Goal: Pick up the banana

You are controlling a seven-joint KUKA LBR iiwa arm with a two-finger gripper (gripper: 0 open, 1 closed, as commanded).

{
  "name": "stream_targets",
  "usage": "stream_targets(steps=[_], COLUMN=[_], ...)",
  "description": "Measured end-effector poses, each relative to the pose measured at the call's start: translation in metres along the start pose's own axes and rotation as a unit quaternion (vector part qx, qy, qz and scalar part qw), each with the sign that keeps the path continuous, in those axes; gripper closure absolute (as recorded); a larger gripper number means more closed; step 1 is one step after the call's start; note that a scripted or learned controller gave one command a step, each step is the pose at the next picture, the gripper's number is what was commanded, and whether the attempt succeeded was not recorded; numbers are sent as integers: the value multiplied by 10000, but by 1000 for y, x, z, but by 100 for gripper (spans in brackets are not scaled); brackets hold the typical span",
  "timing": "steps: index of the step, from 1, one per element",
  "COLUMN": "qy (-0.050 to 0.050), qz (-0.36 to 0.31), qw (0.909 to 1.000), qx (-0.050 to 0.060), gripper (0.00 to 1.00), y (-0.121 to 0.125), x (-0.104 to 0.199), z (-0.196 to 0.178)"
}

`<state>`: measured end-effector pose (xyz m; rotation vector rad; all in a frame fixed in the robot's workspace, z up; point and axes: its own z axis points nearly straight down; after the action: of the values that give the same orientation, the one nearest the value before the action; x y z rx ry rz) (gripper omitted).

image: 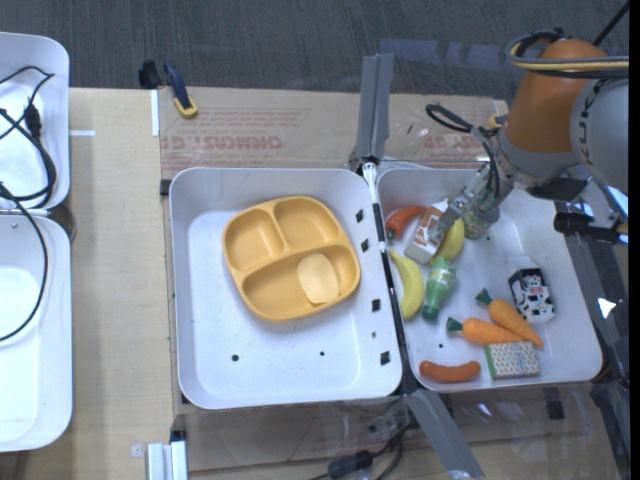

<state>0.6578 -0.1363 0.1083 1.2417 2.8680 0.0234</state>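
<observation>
yellow banana (408, 284) flat (curved), right bin's left edge

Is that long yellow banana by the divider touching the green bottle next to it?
Touching. In the camera view the banana lies right against the green bottle, with no white bin floor showing between them along their sides.

Green bottle (438, 288) and bin wall (385, 258) hem in the banana (407, 282).

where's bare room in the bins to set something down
Left bin: bare floor in front of and left of the yellow plate. Right bin: crowded around the banana, bottle and carrots; small bare patch near its far right corner.
</observation>
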Motion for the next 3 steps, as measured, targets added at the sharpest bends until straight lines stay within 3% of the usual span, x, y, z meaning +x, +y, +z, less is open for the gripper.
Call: stream_targets(steps=[1, 2, 3], qy=[-78, 24, 30], qz=[2, 148, 149], qw=[10000, 9998, 9998], qx=[-33, 92, 96], gripper=[100, 100, 0], y=[1, 13, 12], x=[-4, 21, 21], z=[-14, -108, -107])
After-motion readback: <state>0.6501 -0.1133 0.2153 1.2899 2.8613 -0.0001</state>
